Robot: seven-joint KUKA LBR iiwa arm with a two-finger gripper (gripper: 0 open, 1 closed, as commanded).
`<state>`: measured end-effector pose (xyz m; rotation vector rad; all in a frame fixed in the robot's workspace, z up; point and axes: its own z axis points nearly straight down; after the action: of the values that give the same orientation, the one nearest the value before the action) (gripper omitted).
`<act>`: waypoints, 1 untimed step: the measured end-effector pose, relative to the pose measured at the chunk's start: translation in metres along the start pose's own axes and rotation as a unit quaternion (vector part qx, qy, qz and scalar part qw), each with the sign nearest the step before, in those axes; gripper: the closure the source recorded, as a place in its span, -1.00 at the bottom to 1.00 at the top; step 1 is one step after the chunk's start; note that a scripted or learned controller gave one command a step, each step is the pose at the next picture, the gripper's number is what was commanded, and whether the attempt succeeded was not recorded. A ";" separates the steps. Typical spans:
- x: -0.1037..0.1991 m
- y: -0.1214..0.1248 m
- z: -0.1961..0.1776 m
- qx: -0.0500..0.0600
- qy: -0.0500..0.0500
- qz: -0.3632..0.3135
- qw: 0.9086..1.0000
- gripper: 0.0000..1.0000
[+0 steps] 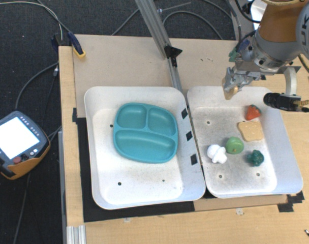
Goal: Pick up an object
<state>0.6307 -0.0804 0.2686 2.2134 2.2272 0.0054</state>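
- Your candidates all lie in the right-hand shallow white plastic bin [291, 179]: a small red rounded toy piece with a green top [252, 112], a flat tan biscuit-like square [251, 131], a round green ball-like fruit [235, 145], a knobbly white lump [217, 153] and a dark green bushy piece [255, 158].
- They look like toy food, so judge them light and fairly stiff, with no real risk of breakage.
- The green fruit looks smooth and may roll or slip; take it across its widest middle.
- The tan square lies flat, offering only thin edges, a poor first choice.
- The white lump and the dark green piece have bumpy surfaces that should take a pinch better.
- The end effector [232, 88] hangs over the bin's far rim, well apart from every piece; whether it is spread or pressed together, you cannot tell.
- The left-hand white bin [101, 187] holds a teal divided plastic plate [145, 132], smooth and glossy.
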 end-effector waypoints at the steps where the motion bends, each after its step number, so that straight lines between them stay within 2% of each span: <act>1: 0.052 0.012 0.000 0.000 0.000 0.000 1.000 1.00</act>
<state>0.6429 -0.0282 0.2687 2.2136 2.2267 0.0039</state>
